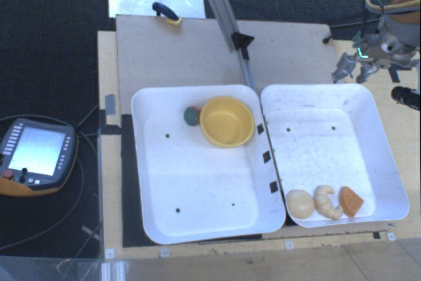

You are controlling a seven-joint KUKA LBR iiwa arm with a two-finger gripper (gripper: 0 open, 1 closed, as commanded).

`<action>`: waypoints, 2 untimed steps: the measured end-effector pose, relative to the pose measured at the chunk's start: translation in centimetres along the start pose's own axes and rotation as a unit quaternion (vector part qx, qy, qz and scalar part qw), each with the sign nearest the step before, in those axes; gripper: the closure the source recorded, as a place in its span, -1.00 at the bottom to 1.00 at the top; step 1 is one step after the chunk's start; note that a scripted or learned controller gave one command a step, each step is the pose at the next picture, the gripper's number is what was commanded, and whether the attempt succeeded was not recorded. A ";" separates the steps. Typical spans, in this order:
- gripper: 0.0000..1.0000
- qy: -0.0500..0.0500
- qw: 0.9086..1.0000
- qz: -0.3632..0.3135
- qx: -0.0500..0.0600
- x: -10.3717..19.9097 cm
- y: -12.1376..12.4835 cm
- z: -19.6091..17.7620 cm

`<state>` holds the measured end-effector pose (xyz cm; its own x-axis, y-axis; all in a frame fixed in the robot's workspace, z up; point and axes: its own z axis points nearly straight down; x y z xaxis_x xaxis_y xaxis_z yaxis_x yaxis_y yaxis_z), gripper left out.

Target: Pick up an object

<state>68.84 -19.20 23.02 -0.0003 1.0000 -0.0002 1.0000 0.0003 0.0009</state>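
Camera view: the pale curved shrimp-shaped toy (327, 201) is seen lying lengthwise up-down; the end effector (354, 70) is held spread, empty.

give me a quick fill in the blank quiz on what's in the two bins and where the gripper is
1. The yellow bowl sits in the ____ bin.
2. The small dark green object lies against the bowl's ____ side.
3. The right bin holds ____ small objects along its near edge: a cream round one, a pale curled one and an orange one.
4. The gripper hangs above the right bin's far ____ corner.

Missing words: left; left; three; right
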 end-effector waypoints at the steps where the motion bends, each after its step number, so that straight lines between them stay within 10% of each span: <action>1: -1.00 0.000 1.000 0.000 0.000 0.0 0.0 0.0; 2: -1.00 0.000 1.000 0.000 0.002 -0.4 -0.2 6.1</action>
<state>68.60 -19.60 16.90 0.0000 1.0000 0.0008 1.0000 0.0000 -0.0033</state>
